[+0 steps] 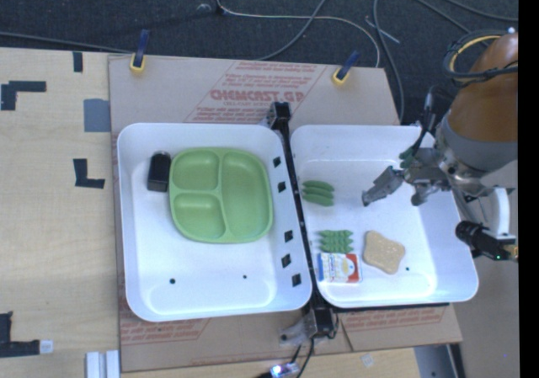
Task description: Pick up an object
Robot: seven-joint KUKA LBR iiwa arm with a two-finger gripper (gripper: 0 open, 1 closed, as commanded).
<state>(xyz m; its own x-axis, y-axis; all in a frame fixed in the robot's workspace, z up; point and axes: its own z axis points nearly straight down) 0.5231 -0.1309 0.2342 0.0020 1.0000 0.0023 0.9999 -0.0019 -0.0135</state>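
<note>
In the right bin [438, 284] lie a green pea pod [317, 192], a small bunch of green beans [335, 241], a red and white carton [338, 268] and a slice of toast [383, 252]. My gripper [397, 191] hangs over the right bin's upper middle, to the right of the pea pod and above the toast. It is open, with bare white bin floor showing between its two dark fingers [377, 189]. It touches none of the objects.
The left bin [135, 267] holds a green divided plate [221, 194] with a small black block [158, 172] at the plate's left edge. A black divider [290, 199] runs between the bins. The arm's grey body and orange band [484, 107] stand over the right bin's far right side.
</note>
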